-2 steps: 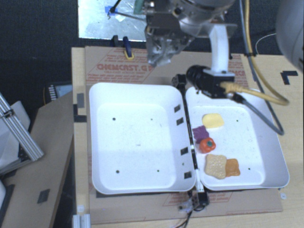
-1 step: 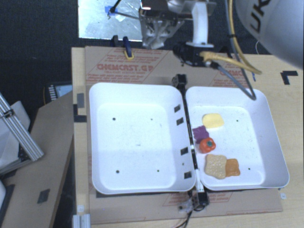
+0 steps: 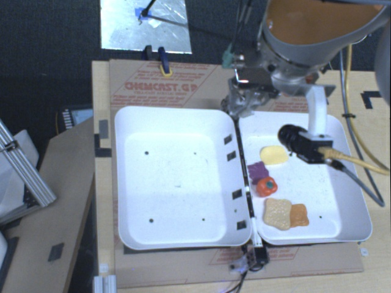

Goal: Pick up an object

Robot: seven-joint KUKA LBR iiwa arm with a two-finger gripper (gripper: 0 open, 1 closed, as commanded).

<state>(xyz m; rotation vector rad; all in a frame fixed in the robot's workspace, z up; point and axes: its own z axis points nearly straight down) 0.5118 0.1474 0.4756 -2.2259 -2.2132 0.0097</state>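
Note:
In the right bin [image 3: 342,215] lie several small objects: a yellow piece [image 3: 275,155], a purple piece [image 3: 258,171], a red-orange tomato-like piece [image 3: 266,187], a beige bread-like slice [image 3: 277,213] and a smaller tan piece [image 3: 299,215] touching it. My gripper [image 3: 243,105] hangs at the far edge of the bins, above the divider between them, away from all the objects. Nothing shows between its tips.
The left bin [image 3: 131,182] sits beside the right one, on a cardboard sheet [image 3: 159,81]. A black camera unit [image 3: 301,143] with a yellow cable [image 3: 360,162] juts over the right bin. A shiny metal plate [image 3: 146,17] lies at the back.

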